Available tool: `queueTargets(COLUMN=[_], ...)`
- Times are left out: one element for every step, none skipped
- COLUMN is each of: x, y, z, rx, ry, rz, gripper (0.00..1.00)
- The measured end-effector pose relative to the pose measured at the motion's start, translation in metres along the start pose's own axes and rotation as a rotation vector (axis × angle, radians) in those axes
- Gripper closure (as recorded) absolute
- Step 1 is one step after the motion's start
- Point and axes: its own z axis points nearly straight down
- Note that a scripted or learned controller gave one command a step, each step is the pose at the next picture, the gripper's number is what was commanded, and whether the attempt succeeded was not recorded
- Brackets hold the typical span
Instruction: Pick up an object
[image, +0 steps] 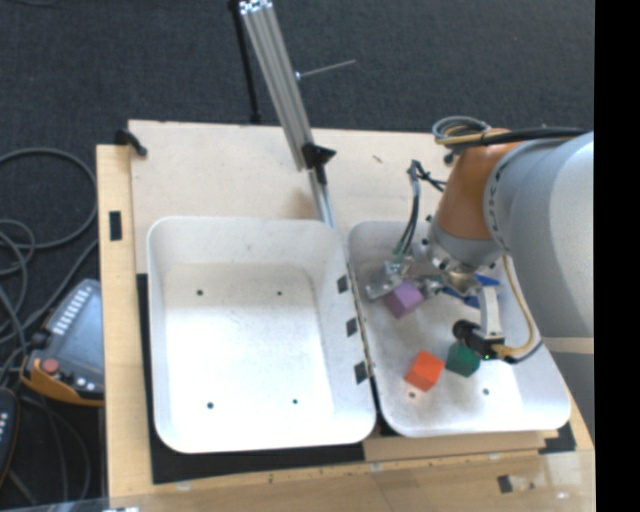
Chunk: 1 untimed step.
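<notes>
1. Purple block (405, 298) is sitting in the right bin (540, 400), upper-left part, near the wall shared with the left bin (250, 340). It looks like the likeliest target, since it is right at the tool.
2. Tool (385, 282) is hanging low in the right bin, with its metal tip touching or just beside the purple block on the block's upper-left side. I cannot tell whether the tool is released or clenched; the tip is too small and cluttered to read.
3. The block is not visibly sitting between the fingers, so I am not calling it a grasp. It appears to be resting on the bin floor, not lifted.
4. Orange block (424, 371) and green block (463, 360) are lying lower in the same bin, just beside each other, apart from the tool and untouched.
5. Grey arm (540, 230) with its orange band (462, 200) is reaching in from the right, over the right bin.
6. Progress judgement: the approach is looking done; a confirmed grip and the lift are both remaining.
7. Both bins are sitting on the bench (220, 170).
</notes>
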Motion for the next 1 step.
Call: queueTargets(x=[-0.0014], y=[-0.002], z=[-0.0106], rx=[0.005], ry=[-0.001], rz=[-0.004], gripper=[1.0])
